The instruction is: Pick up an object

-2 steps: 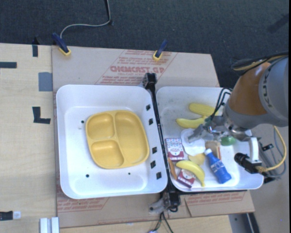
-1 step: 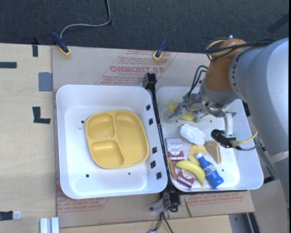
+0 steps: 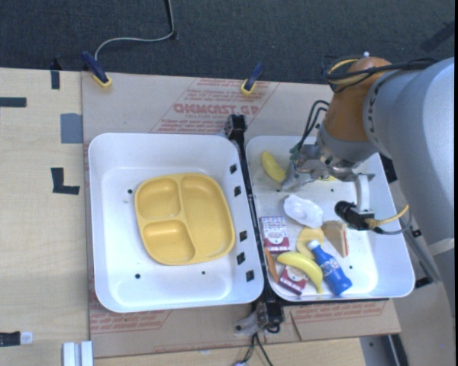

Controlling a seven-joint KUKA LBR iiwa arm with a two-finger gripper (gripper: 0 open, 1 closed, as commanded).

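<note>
The right bin (image 3: pixel 382 280) holds several small objects: a yellow piece (image 3: pixel 272 166) near its back left, a white lump (image 3: pixel 303 209) in the middle, a red and white carton (image 3: pixel 273 232), a banana (image 3: pixel 301 267), a blue bottle (image 3: pixel 330 267) and a tan wedge (image 3: pixel 337 237). My gripper (image 3: pixel 298 175) hangs low over the bin's back part, just right of the yellow piece and above the white lump. Nothing shows between its fingers.
The left bin (image 3: pixel 107 204) holds a yellow divided plate (image 3: pixel 185 217). A black divider with clips (image 3: pixel 243 197) runs between the bins. Two yellow and blue clamps (image 3: pixel 97 70) hold the cardboard at the back edge. The grey arm (image 3: pixel 412 128) covers the bin's right side.
</note>
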